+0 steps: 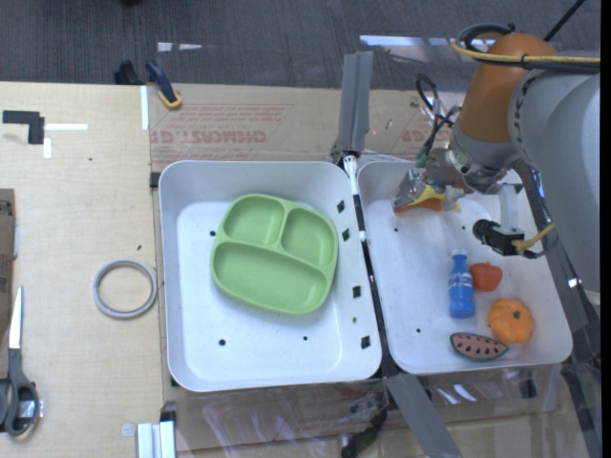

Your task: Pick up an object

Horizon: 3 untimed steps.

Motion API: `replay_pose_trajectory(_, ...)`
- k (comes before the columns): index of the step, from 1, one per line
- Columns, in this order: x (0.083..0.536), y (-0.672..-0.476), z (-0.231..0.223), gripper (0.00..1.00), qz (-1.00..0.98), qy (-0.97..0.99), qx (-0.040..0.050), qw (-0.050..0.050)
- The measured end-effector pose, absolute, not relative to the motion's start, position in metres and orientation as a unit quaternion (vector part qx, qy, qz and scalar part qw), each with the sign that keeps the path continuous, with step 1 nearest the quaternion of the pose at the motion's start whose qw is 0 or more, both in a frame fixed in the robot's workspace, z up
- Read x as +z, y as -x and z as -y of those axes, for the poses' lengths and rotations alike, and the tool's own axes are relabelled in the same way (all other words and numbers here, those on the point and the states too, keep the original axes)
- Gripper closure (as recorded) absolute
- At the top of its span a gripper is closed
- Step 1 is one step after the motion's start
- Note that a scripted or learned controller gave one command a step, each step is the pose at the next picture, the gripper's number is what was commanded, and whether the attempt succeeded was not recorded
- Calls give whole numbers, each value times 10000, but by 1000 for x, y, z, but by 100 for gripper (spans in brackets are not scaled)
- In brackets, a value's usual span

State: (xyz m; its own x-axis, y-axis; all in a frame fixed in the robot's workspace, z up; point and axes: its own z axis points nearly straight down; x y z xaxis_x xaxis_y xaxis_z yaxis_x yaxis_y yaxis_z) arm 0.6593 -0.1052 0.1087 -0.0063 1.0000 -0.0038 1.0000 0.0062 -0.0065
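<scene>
My gripper point(417, 195) is low over the back left corner of the right bin point(420, 342). A small yellow and orange object point(431, 199) lies right against its tip, and I cannot make out whether it is gripped. Further forward in the same bin are a blue bottle point(461, 290), a red-orange piece point(487, 276), an orange pumpkin-like toy point(511, 321) and a watermelon slice point(477, 346). A green divided plate point(277, 253) lies in the left bin point(191, 342).
A black part point(485, 231) hangs beside the arm over the right bin. The arm's grey body point(563, 132) covers the bin's right back. On the bench at left lie a grey tape ring point(124, 287) and scissors point(14, 394). A divider wall point(361, 256) separates the bins.
</scene>
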Motion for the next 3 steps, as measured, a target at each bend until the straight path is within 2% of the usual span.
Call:
replay_pose_trajectory(1,117,-660,106,100,7098,7043,44,6)
replay_pose_trajectory(2,93,-659,106,100,7078,7064,20,9)
replay_pose_trajectory(3,92,-654,135,100,7066,7077,6,-2)
